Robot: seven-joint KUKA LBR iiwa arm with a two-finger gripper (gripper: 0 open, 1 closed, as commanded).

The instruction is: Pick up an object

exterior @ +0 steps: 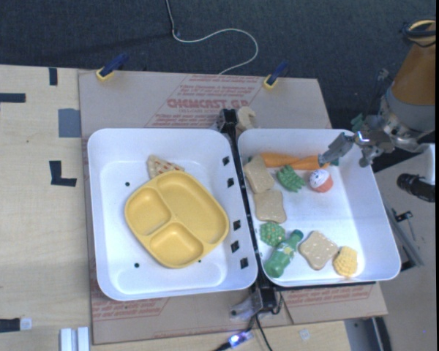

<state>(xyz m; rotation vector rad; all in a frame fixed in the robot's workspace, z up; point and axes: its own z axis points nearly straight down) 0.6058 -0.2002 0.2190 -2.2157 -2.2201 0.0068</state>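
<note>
The right bin (366,218) holds several toy foods: an orange carrot (285,161), a green leafy piece (290,178), a small orange-and-white ball (320,182), two bread slices (258,174) (271,208), a broccoli floret (272,233), a green bottle (281,259), a toast slice (318,249) and a yellow corn piece (344,262). My gripper (349,154) hangs over the bin's upper right part, open, with nothing between its fingers. Its left fingertip (331,156) is just above the carrot's right end and the ball.
The left bin (106,159) carries a yellow divided plate (177,218) with a tan waffle piece (161,167) poking out behind it. Both bins rest on a cardboard sheet (197,101). The arm's orange band (418,72) stands at the right edge. A white cable (227,35) runs across the dark floor behind.
</note>
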